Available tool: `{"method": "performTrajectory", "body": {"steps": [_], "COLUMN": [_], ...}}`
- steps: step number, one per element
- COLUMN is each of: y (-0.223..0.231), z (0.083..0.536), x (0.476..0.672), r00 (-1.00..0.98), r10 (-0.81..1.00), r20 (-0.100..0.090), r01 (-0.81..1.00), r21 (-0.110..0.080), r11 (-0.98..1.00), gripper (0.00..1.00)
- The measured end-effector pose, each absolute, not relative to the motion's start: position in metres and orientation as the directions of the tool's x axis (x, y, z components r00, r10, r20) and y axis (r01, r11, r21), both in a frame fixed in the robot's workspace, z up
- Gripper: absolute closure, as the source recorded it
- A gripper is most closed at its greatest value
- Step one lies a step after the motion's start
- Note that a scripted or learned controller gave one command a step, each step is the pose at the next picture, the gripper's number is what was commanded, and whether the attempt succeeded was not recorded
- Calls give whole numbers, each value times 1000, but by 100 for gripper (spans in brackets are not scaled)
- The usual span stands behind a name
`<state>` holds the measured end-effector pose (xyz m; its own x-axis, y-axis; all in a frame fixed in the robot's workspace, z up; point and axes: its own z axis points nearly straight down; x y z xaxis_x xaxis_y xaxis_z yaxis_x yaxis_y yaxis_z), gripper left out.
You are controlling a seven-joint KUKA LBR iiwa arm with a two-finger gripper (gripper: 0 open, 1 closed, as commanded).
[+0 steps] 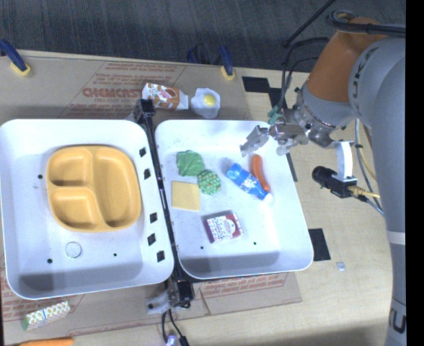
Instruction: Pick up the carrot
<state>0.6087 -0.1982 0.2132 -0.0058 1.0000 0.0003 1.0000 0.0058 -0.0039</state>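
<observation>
The gripper (268,140), fingers apart and holding nothing, hangs just above the carrot (260,173), seemingly lining up its grasp.

My bench (342,280) carries cardboard (111,85) with two white bins (17,215) side by side; an egg (207,101) lies near its far edge.
</observation>
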Motion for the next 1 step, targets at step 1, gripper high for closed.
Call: {"method": "performTrajectory", "body": {"steps": [1], "y": [-179], "z": [106], "x": [581], "r00": [176], "r10": [984], "r20": [0], "r01": [984], "r21": [-2], "r11": [-176], "gripper": [0]}}
